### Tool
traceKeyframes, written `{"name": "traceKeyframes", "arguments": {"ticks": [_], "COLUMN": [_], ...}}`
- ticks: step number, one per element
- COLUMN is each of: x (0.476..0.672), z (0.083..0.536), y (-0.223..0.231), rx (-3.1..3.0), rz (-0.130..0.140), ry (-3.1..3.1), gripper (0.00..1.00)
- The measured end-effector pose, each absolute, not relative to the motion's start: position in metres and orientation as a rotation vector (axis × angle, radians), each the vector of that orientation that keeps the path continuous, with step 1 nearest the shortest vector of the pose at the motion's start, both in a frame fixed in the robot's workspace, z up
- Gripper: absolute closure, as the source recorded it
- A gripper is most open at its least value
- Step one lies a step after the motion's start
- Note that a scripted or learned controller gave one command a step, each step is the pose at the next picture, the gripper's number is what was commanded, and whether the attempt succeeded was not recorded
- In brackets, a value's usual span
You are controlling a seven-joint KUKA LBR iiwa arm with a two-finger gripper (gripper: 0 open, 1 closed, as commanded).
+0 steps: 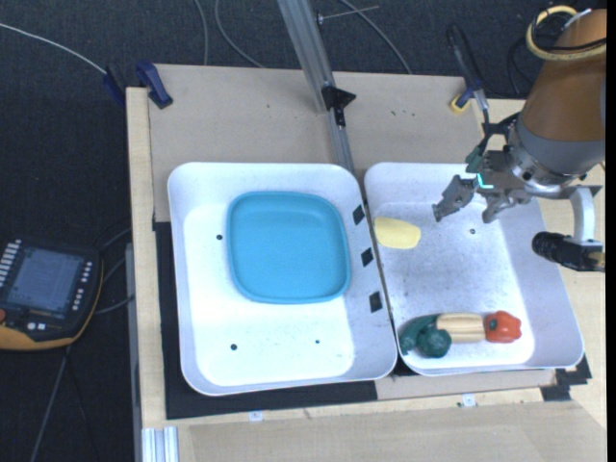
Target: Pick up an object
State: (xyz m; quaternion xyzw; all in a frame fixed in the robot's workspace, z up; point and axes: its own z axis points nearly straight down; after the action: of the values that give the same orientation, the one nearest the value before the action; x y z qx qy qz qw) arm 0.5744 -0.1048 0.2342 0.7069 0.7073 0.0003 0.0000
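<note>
Nearest the camera, along the front wall of the right-hand shallow white bin (553, 301), three items lie in a row: a dark green rounded plastic piece (425, 339) on the left, a tan wooden-looking cylinder (461, 327) in the middle and touching it, and a small red plastic tomato-like piece (501, 327) at the right end, against the cylinder.

Farther back in the same bin, a pale yellow oval lump (397, 233) sits alone near the left wall, just beside the divide between the bins.

Left-hand shallow white bin (279, 369) holds a light blue square plastic plate with rounded corners (288, 246), lying flat, roughly central.

Grey arm with orange band (568, 85) reaches in from the right. Its gripper (474, 203) hovers over the rear part of the right bin, fingers spread apart, nothing between them. It is to the right of the yellow lump, apart from it, and well apart from the front row.

Both bins rest on a tan surface (250, 114). A black handheld pendant with screen (43, 292) lies on the dark floor at left.
</note>
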Motion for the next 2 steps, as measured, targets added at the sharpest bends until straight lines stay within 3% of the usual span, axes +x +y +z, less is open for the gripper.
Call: {"name": "traceKeyframes", "arguments": {"ticks": [1,2], "x": [0.574,0.574], "z": [0.234,0.171], "y": [-0.105,-0.104], "rx": [2.221,2.224], "rz": [0.001,-0.005], "ry": [2.222,2.225], "gripper": [0.00,0.00]}}
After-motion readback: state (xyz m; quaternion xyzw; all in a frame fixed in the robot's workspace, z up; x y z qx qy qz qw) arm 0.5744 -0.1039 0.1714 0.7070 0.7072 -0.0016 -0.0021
